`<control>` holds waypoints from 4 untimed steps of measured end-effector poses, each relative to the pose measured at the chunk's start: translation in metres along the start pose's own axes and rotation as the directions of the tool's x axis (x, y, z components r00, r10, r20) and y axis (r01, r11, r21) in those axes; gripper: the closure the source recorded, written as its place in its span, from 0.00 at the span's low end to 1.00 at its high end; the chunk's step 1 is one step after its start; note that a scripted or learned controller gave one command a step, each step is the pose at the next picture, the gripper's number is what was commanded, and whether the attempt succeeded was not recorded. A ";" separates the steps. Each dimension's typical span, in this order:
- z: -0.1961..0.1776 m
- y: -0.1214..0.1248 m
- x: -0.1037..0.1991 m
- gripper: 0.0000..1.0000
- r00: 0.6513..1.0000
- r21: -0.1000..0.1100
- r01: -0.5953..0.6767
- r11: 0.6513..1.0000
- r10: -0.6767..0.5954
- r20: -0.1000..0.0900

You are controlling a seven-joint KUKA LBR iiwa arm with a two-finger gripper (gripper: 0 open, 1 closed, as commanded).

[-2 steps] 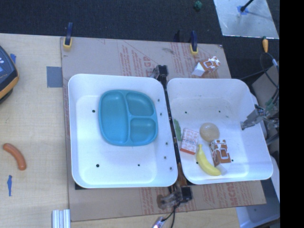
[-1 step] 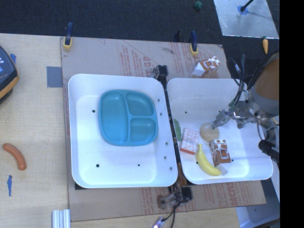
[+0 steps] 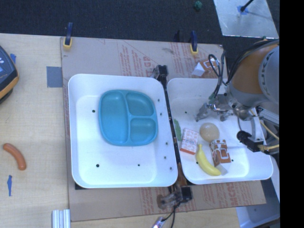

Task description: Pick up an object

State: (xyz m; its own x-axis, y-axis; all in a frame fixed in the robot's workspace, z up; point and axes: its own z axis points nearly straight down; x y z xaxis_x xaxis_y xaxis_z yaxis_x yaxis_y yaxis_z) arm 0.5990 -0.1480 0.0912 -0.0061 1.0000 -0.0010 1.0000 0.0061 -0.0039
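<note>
Cardboard covers the table beneath two white bins. Whether the hand is spread or closed, I cannot tell; it hangs low in the right bin. At its five o'clock, the round pale ball, banana and packets crowd together, so a descent could clip neighbours or slip off.
</note>
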 end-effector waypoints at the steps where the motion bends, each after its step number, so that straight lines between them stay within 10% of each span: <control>1: 0.000 -0.059 -0.017 0.00 1.000 0.000 -0.001 1.000 0.001 0.000; 2: -0.001 0.010 0.018 0.00 1.000 -0.002 -0.002 1.000 0.002 -0.002; 3: -0.053 -0.015 -0.027 0.00 1.000 -0.003 -0.004 1.000 0.004 -0.001; 4: 0.000 -0.068 0.001 0.00 1.000 0.001 -0.002 1.000 0.002 -0.001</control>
State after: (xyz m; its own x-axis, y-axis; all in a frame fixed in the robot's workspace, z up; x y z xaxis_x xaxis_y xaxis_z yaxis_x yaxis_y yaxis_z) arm 0.5312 -0.1470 0.0910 -0.0043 1.0000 0.0003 1.0000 0.0043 -0.0053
